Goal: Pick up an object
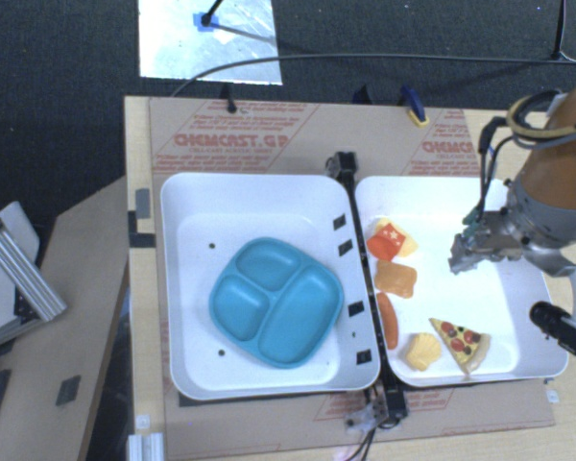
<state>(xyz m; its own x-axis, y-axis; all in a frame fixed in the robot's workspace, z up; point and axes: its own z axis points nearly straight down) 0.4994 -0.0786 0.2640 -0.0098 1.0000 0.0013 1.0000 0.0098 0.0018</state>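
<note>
Resting mid-left bin, a blue three-compartment plastic plate (276, 302) sat untouched. Along the right bin's (518, 368) left edge lay a light, stiff orange toy block (396, 279), probably graspable across its flat sides. Above the bin's right half hung the gripper (464, 257); its opening couldn't be judged.

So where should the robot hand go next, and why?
Probably left and down a little, toward the orange block. The gripper hovers over bare floor of the right bin with nothing between its fingers, and the toy food lies along that bin's left side, with the orange block about the closest piece.
</note>
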